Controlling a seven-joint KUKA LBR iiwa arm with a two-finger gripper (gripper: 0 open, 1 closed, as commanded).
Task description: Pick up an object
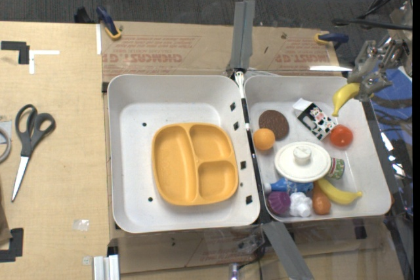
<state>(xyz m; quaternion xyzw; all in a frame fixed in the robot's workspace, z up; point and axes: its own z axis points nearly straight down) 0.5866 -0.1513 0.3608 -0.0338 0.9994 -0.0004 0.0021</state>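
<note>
The gripper [369, 80] is seen at the right bin's [375, 206] far right corner, closed on a banana [344, 98], whose long axis hangs down-left from the fingers.

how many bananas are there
2. One banana is at the right bin's upper right edge, at the end effector. The other banana lies near the bin's front right corner, beside the white lid. The pile could hide more.
</note>
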